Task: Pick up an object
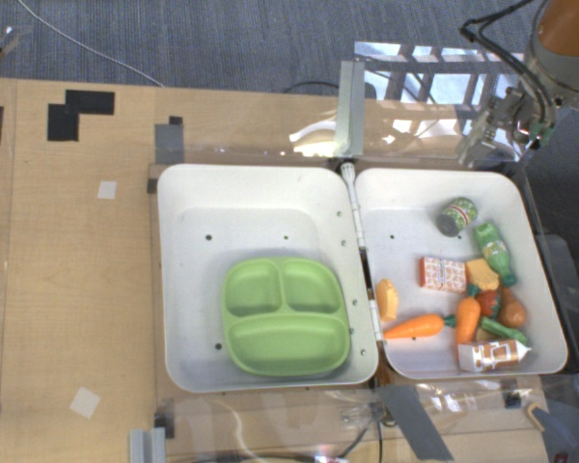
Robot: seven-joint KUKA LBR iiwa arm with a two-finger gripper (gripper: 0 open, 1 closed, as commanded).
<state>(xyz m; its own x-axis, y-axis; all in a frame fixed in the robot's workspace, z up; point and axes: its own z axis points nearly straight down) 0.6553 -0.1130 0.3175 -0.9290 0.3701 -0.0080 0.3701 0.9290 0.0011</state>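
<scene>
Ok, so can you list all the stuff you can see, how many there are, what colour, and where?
Bins: 2, white, side by side on the bench.
Divided plate: 1, light green, in the left bin.
Can: 1, grey-green, far part of the right bin.
Bottle: 1, green, lying below the can.
Box: 1, red and white, middle of the right bin.
Carrots: 2, orange, near part of the right bin.
Carton: 1, white and brown, near right corner.
Small yellow food piece: 1, by the divider.
Metal frame: 1, silver, behind the bins.
Gripper: 1, grey, above the right bin's far edge.
</scene>
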